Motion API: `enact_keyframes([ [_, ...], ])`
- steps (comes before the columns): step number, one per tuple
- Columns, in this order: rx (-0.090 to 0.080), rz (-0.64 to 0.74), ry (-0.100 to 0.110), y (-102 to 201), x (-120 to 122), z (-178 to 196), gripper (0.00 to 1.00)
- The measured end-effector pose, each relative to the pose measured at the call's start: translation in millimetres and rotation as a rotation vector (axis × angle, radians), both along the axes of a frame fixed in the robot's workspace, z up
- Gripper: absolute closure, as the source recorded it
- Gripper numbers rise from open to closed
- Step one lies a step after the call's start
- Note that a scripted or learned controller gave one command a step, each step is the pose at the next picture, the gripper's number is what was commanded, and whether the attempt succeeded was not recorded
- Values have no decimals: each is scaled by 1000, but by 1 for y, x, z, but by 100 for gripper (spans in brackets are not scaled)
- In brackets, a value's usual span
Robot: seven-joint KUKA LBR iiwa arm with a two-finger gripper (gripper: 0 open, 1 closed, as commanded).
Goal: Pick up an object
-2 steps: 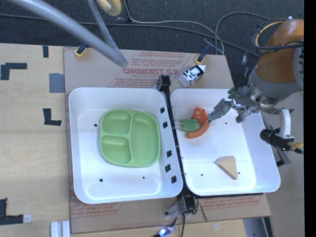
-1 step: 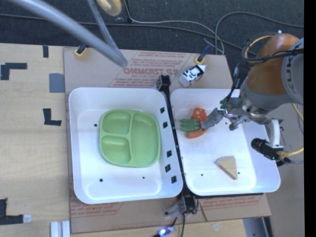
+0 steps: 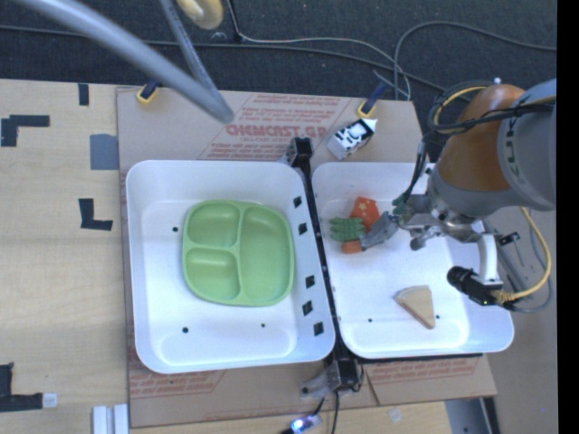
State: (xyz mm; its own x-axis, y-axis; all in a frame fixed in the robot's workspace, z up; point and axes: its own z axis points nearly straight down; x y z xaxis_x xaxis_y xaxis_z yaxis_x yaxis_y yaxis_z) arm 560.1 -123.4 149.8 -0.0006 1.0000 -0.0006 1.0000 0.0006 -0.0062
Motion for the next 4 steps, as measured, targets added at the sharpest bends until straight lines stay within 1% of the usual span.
enact_keyframes([
  [1, 1, 3, -3, 1, 1, 12, 100],
  [2, 0, 1, -11, 0, -2, 75, 100],
  [3, 0, 1, -10, 0, -1, 113, 100],
  [4, 1, 5, -6, 46, 8, 109, 100],
])
